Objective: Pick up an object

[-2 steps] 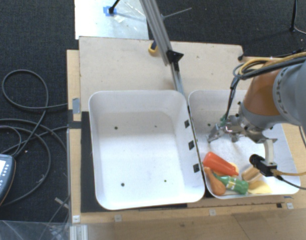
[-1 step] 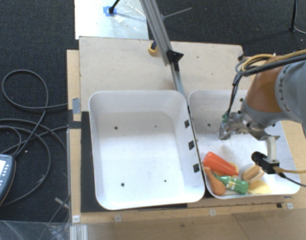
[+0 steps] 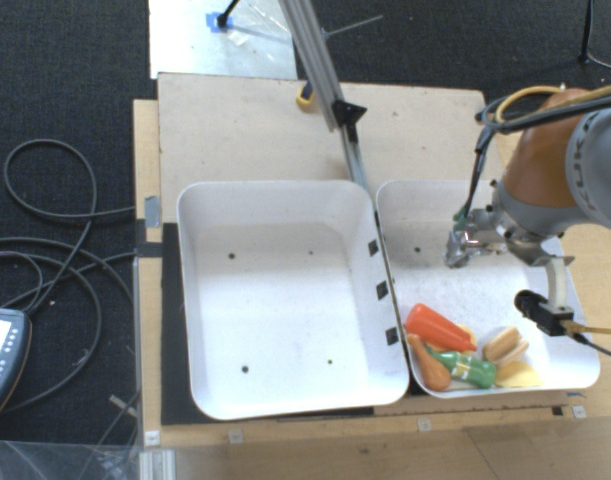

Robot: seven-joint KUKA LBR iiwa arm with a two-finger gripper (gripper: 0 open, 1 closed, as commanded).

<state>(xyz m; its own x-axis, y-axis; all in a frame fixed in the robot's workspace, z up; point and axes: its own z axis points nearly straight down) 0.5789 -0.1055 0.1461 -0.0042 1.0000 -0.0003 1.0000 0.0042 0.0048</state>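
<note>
My gripper (image 3: pixel 459 251) hangs over the middle of the right bin (image 3: pixel 421 218), with the grey arm and its orange band (image 3: pixel 545 163) reaching in from the right. Nothing shows beneath it but bare bin floor. The objects lie in a heap at the bin's near end, below the gripper: an orange carrot-like piece (image 3: pixel 438 324), a second orange piece (image 3: pixel 429 364), a green bottle shape (image 3: pixel 465 367), a tan hot dog bun (image 3: pixel 505 344) and a pale yellow piece (image 3: pixel 521 374). The gripper stands apart from all of them.
The left bin (image 3: pixel 275 298) sits beside the right one, their walls meeting along a ridge with black marks (image 3: pixel 381 290). A grey pole (image 3: pixel 320 63) slants down from the top to the bins' far junction. Cables lie on the floor at left.
</note>
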